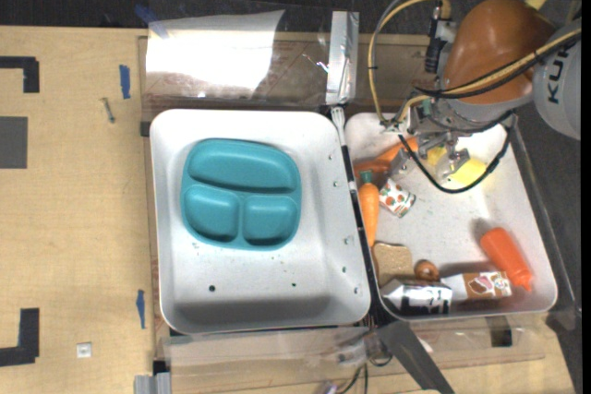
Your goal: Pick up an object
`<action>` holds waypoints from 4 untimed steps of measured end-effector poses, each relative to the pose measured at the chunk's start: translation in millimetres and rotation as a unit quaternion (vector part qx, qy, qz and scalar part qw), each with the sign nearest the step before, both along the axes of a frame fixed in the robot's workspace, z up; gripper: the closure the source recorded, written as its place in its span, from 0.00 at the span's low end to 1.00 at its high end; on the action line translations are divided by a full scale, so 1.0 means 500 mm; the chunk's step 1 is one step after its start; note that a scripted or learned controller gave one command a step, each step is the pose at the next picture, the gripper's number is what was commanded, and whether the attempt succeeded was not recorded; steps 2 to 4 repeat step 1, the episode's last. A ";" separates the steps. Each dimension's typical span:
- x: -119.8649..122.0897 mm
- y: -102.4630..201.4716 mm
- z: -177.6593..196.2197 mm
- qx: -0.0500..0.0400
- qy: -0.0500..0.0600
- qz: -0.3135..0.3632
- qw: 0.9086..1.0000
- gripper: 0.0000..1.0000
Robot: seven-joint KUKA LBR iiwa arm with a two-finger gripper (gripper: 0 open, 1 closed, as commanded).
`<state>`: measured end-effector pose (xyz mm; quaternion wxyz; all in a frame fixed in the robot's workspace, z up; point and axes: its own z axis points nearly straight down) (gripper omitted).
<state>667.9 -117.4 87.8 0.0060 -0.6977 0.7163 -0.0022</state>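
My gripper (430, 146) hangs low over the back of the right bin (540, 240), under the orange wrist band. Right beneath and beside it lie a yellow piece (467, 171) and a small orange item (377, 165). A white carton with red dots (396, 197) sits just left-front of it. An orange carrot (370, 209) lies along the bin's left wall. Nearer the front are a slice of toast (393, 261), a small brown piece (426, 270), a black-and-white carton (421, 297), a brown-labelled box (487, 284) and an orange bottle (507, 256).
The left bin (185, 291) holds a teal divided plate (242, 191). A clear plastic sheet (217, 55) lies behind the left bin. Yellow and black cables (392, 32) loop from the wrist above the right bin's back edge.
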 end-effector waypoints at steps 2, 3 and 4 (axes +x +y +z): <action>-0.086 0.011 0.002 -0.001 0.002 0.015 1.000 0.00; -0.086 0.011 0.002 -0.001 0.002 0.015 1.000 0.00; -0.086 0.011 0.002 -0.001 0.002 0.015 1.000 0.00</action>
